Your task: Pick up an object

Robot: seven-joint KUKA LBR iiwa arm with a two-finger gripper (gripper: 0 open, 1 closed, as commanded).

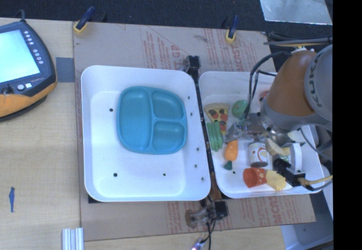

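Your tabletop (pixel 45 152) holds two bins; the gripper (pixel 244 128) is beside the carrot (pixel 231 150); you cannot tell its state.

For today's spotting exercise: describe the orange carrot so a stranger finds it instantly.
Start at the right white bin, the one crowded with toy food. Near its left wall, just below the long green vegetable, lies the carrot, the one orange piece there.

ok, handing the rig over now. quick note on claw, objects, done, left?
Claw: low in the right bin, among the toys; can't tell if it holds anything.
Objects: pizza slice, green piece, orange carrot, small can, red cup, all in the right bin. Blue divided plate sits in the left bin.
Done: arm is over the pile.
Left: grasp and lift one object.
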